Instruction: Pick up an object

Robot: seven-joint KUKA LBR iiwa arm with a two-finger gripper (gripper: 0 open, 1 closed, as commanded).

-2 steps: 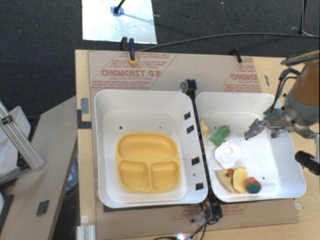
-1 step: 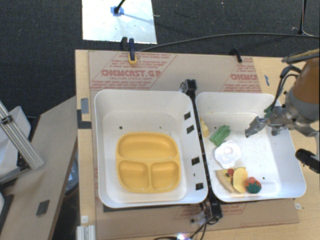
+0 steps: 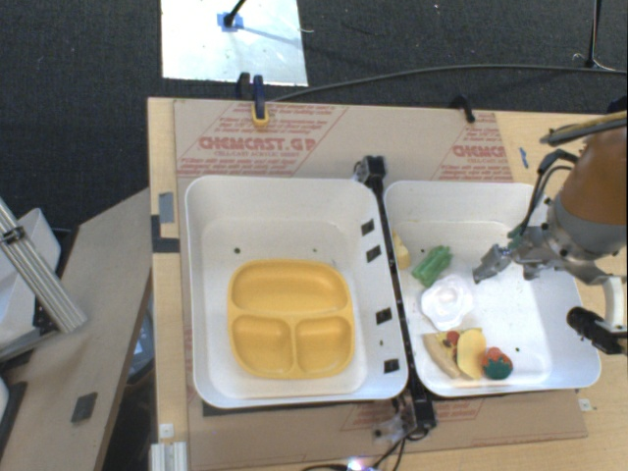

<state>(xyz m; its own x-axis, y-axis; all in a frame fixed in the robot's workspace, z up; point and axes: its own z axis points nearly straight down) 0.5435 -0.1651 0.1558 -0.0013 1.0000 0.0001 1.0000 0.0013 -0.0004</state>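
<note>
- The arm (image 3: 589, 199) reaches in from the right, its orange band above the grey wrist, over the right bin (image 3: 549, 376).
- The hand (image 3: 488, 266) hangs over the middle of the right bin, pointing left; whether it is released or clenched cannot be told, and nothing shows between its tips.
- A green object (image 3: 432, 263) lies near the left wall of the right bin, just left of the hand and apart from it.
- A white object (image 3: 446, 302) sits just below the green one.
- In the bin's near left corner lie a yellow wedge (image 3: 471, 349), a tan piece (image 3: 440, 353) and a small red-and-green item (image 3: 497, 363), all close together.
- The left bin (image 3: 211, 263) holds a yellow divided tray (image 3: 290, 317).
- Both bins rest on the desk (image 3: 334, 135).
</note>
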